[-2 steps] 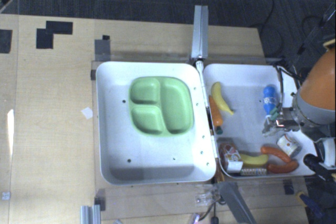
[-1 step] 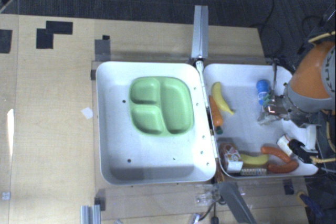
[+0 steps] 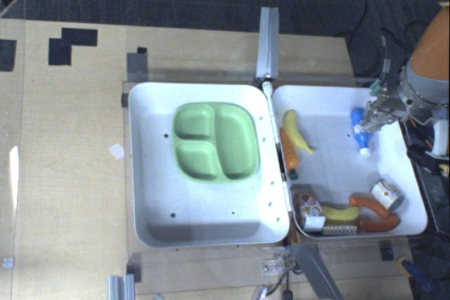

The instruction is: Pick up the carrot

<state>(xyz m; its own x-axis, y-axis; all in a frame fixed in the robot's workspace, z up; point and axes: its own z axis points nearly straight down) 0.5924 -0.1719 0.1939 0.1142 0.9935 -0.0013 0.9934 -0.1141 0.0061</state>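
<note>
The gripper [image 3: 371, 117] hangs over the upper right part of the right bin [image 3: 330, 98], reaching in from the right edge beneath the grey wrist and its orange band; whether it is open or closed cannot be told at this slant, since its metal parts blur together with a small blue-and-white object [image 3: 361, 131] lying just below and to its left, possibly a tube or bottle. Nothing can be seen held. The carrot [image 3: 288, 149] lies well to the gripper's left and slightly lower, stretched along the left wall of the same bin, its dark tip pointing toward the near side. A yellow banana [image 3: 297, 132] rests just beside the carrot, on the side nearer the gripper. Farther below the gripper, along the bin's near edge, sit a small can [image 3: 387, 194], two reddish sausages [image 3: 372, 204], a second yellow banana-like piece [image 3: 339, 213] and a brown packaged item [image 3: 309, 207]. Far to the gripper's left, the left bin [image 3: 151, 172] holds a green divided plate [image 3: 215, 141].
</note>
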